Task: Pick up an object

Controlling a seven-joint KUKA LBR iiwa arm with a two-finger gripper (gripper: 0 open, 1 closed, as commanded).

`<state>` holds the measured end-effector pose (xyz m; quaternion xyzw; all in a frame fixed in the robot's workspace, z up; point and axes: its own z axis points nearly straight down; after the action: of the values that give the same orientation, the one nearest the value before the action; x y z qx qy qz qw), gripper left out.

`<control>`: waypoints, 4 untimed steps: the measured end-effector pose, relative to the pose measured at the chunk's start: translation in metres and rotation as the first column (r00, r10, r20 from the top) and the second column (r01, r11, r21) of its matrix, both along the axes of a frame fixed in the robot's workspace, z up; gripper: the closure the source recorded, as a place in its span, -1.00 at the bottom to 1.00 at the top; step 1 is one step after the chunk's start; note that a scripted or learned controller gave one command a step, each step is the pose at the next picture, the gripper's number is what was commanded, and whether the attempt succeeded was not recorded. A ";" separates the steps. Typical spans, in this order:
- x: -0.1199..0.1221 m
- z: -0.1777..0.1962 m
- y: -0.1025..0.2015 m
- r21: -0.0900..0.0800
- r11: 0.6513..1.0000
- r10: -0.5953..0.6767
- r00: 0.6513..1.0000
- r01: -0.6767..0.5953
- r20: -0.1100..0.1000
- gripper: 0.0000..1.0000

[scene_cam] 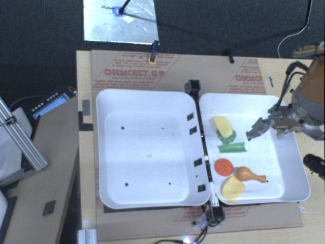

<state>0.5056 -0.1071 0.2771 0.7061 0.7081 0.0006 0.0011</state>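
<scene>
Right bin (292, 151) has five bits: yellow-green piece (223, 126) up top, green strip (232, 147) lying flat just below, red disc (224, 166), brown drumstick (248, 175), yellow lump (233, 188) nearest the front.

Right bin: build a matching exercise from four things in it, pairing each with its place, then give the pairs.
Things:
1. red tomato
2. green pea pod
3. brown chicken drumstick
4. gripper

Places:
A. right of the tomato
B. above the bin's upper right part
C. just below the yellow-and-green corn cob
D. by the bin's left wall, above the pale yellow piece

Pairs: 1-D, 2-C, 3-A, 4-B
</scene>
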 end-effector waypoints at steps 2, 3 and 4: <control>0.003 0.207 0.035 -0.001 1.000 0.005 1.000 -0.005 0.020 1.00; -0.020 0.262 0.033 0.000 1.000 0.003 1.000 -0.003 0.007 1.00; 0.006 0.258 -0.047 -0.003 1.000 -0.008 1.000 0.008 0.002 1.00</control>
<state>0.5117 -0.1543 0.5348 0.7088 0.7054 0.0001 0.0027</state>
